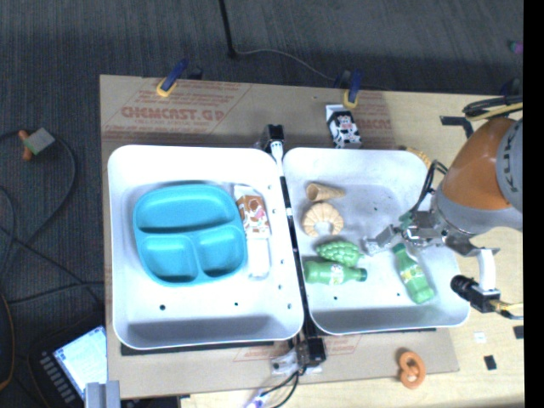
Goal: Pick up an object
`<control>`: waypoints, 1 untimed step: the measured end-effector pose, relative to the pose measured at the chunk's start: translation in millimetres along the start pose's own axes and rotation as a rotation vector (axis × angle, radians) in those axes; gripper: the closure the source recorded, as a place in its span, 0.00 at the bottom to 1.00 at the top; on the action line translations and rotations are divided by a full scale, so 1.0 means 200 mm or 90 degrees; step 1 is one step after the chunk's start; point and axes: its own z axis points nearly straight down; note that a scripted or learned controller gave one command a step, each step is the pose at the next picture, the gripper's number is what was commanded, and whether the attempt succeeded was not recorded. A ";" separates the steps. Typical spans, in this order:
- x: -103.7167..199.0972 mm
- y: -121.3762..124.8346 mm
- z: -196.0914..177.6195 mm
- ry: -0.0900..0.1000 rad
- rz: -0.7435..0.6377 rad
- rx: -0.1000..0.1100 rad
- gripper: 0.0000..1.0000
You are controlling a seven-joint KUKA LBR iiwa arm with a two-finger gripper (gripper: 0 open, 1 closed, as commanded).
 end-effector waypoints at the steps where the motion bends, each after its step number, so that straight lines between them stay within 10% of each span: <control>1: 0.00 0.00 -0.05 0.000 0.001 0.000 1.00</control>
